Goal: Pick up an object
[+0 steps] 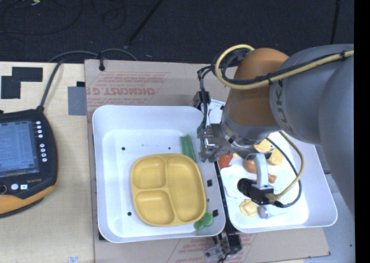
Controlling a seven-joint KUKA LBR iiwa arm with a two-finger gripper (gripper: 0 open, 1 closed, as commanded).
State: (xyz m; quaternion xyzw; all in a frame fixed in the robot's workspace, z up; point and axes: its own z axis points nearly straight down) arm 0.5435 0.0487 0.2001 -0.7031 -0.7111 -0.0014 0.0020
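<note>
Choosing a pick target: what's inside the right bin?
An orange piece, a yellow piece and a red piece show in the right bin; the arm hides its upper part.

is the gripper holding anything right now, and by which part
Cannot be told. The gripper sits at the inner edge of the right bin, close to the green stick in the left bin, and the arm covers its tip.

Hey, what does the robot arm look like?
The arm is bulky, smooth and grey, with a rounded orange band above the wrist. A yellow cable loops over that band and runs along the grey link. The gripper below is dark metal.
</note>
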